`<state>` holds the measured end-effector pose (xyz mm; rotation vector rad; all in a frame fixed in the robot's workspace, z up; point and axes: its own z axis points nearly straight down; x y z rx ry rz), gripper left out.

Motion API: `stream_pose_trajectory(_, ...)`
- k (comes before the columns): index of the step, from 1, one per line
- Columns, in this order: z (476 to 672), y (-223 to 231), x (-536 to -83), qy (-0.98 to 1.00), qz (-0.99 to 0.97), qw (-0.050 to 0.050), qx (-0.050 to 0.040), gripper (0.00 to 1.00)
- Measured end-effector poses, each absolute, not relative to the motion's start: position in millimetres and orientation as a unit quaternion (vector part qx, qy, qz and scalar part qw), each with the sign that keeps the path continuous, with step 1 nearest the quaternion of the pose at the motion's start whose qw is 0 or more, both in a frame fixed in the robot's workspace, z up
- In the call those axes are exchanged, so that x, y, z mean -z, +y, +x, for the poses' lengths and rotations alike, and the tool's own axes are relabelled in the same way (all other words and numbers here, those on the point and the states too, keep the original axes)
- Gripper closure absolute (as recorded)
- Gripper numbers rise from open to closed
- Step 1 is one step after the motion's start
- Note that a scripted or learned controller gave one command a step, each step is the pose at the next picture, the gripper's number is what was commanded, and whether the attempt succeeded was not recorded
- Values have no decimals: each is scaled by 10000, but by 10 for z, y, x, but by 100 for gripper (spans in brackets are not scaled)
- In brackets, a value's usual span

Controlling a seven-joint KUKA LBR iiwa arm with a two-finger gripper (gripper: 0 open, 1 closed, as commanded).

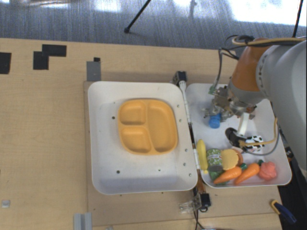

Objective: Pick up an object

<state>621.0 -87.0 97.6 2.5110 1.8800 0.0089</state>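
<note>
1 small blue object (214,122) sits on the floor of the right bin (201,96), toward its upper left, and the hand (225,110) is right over it, just above and beside. Whether the hand is spread or closed, I cannot tell from this angle, and nothing shows in its grip. To do this well, I'd say centre on the blue piece and drop straight, clear of the bin wall. Lower down lie the black-and-white toy (247,140), corn (202,155) and 2 carrots (237,173). The left bin (103,143) holds a yellow plate (146,126).
</note>
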Motion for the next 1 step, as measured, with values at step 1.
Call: stream_pose_trajectory(1, 5938, -500, -1847, 4899, 8718, 2, -7, 100)
